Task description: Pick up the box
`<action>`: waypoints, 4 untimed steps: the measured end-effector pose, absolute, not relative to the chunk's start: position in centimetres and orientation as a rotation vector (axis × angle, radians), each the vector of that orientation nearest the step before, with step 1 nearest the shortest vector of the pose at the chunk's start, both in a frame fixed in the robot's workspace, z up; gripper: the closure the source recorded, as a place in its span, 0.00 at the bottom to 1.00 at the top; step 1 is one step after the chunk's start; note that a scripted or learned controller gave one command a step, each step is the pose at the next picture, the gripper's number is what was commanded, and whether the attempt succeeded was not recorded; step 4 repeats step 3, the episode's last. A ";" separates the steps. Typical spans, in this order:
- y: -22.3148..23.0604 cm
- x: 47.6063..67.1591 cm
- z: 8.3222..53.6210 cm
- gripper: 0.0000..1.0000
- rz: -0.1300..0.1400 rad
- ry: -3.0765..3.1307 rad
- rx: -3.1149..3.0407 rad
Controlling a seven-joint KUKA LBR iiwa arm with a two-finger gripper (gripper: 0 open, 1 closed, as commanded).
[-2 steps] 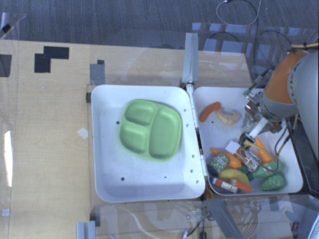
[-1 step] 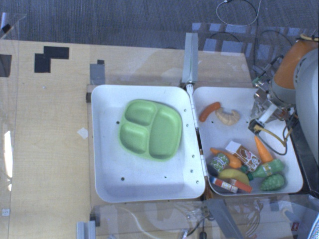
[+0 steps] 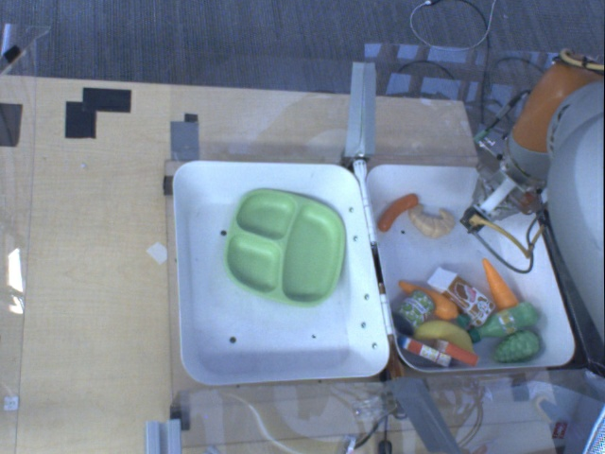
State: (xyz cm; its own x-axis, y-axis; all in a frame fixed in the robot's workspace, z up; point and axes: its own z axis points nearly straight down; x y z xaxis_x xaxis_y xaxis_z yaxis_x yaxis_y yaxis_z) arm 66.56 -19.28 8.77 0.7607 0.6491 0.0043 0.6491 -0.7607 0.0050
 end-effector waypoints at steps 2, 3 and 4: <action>-19.2 65.9 8.7 1.00 0.008 0.664 3.069; -15.0 63.7 19.3 1.00 0.010 0.699 3.062; -15.0 63.7 19.3 1.00 0.010 0.699 3.062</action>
